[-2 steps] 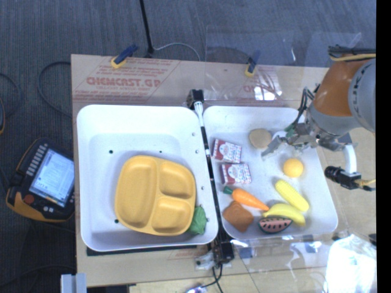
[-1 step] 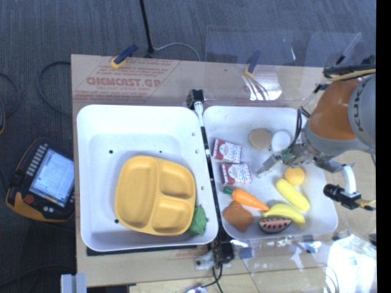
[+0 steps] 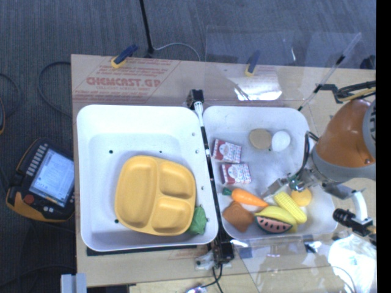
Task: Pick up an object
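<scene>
The worktop (image 3: 122, 81) carried two shallow white bins side by side. The left bin (image 3: 98, 127) held a yellow compartment tray (image 3: 156, 195), with a green item (image 3: 199, 220) showing from under its 4 o'clock corner. The right bin (image 3: 244, 118) held the loose objects: two red-and-white cartons (image 3: 226, 151) at its 9 o'clock side, a tan disc (image 3: 260, 139) touching a white disc (image 3: 280, 141) toward 12 o'clock, and a cluster toward 6 o'clock made up of a toy carrot (image 3: 247, 197), a brown piece (image 3: 237, 216), a banana (image 3: 276, 214), a watermelon slice (image 3: 272, 225), a corn cob (image 3: 291, 207) and a small yellow round fruit (image 3: 300, 196). The arm entered from 3 o'clock, and its gripper (image 3: 292, 182) stood low over the right bin, just beside the upper end of the corn cob and the yellow fruit. Whether the jaws were released or clenched could not be told, and no object was seen between them.
</scene>
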